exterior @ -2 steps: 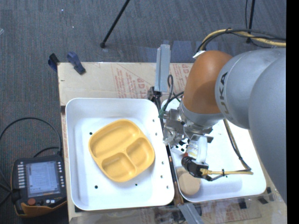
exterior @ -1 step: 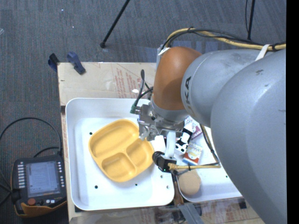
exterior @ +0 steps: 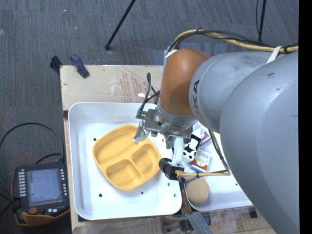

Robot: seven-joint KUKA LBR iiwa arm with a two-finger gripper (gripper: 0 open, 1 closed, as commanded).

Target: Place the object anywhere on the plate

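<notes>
The camera view looks down on two white bins. The left bin (exterior: pixel 87 199) holds one yellow plate (exterior: pixel 117 152) with three compartments: one large at its 10 o'clock side, and two smaller at 3 and 6 o'clock.

The right bin (exterior: pixel 222 196) is mostly hidden under the arm. At its 7 o'clock corner lies one tan rounded object (exterior: pixel 197 191), well apart from the plate and just across the bins' shared rims from it. Its outline is close to round, so no long axis or heading can be read. At 12 o'clock from it lies one printed packet (exterior: pixel 201 161) in red, white and blue, partly under the wrist.

The grey arm (exterior: pixel 248 111) comes in from 3 o'clock, its orange band (exterior: pixel 178 82) bulging above the wrist, which points steeply down. The gripper (exterior: pixel 140 134) hangs over the plate's 1 o'clock rim. Whether it is released, clenched or grasping anything cannot be told from here.

On the bare bench (exterior: pixel 107 82), at 12 o'clock from the left bin, two blue clamps (exterior: pixel 78 66) sit at the 11 o'clock corner. One teach pendant (exterior: pixel 41 186) lies on the floor at 9 o'clock.
</notes>
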